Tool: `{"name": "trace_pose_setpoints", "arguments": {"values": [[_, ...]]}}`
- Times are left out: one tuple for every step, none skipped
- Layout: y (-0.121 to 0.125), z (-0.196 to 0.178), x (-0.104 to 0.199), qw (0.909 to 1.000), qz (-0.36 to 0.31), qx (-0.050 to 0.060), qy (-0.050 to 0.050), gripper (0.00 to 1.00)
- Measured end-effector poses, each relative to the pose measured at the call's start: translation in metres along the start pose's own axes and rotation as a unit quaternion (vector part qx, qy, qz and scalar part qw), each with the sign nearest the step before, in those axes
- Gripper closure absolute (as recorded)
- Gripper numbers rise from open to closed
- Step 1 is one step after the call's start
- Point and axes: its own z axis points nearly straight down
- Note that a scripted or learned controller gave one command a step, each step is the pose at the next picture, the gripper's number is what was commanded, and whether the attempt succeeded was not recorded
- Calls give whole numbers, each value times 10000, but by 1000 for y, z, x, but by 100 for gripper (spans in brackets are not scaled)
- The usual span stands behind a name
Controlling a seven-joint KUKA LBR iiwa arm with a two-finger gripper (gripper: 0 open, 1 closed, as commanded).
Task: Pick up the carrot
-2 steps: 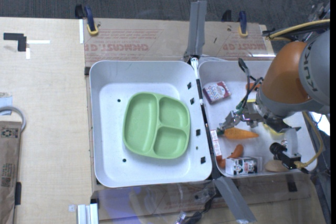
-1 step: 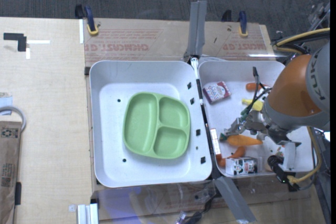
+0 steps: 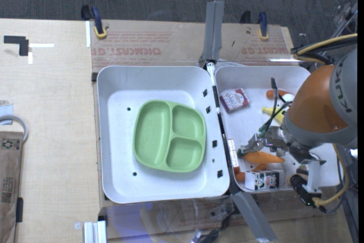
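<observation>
Camera view: I look down at a slant on my bench [image 3: 51,122], two shallow white bins side by side on it.
Left bin [image 3: 114,139]: I see a green divided plate [image 3: 169,135] with three compartments lying near its middle.
Right bin [image 3: 250,79]: it sits just beside the left one, and my arm reaches into it from the right.
Arm: I see the orange band [image 3: 321,102] above the wrist, over the right half of the right bin.
Gripper [image 3: 253,149]: it is low in the right bin, pointing left, directly above the carrot.
Jaws: I cannot tell whether they are apart or together; the metal parts blur into the clutter around them.
Carrot [image 3: 266,159]: it lies in the lower middle of the right bin, long axis roughly left to right, just under the gripper; I cannot tell if they touch.
Small carton [image 3: 263,180]: white with dark print, just below the carrot, near the bin's front wall.
Red packet [image 3: 234,99]: upper left part of the right bin, well apart from the gripper.
Yellow item [image 3: 272,111]: just left of the arm's orange band; too small for me to name.
Clamps [image 3: 98,24]: blue and yellow, at the far edge of the bench.
</observation>
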Motion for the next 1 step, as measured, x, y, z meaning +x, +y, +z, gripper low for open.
{"name": "trace_pose_setpoints", "arguments": {"values": [[-3, 4, -6, 9640, 2657, 53, -11, 0]]}}
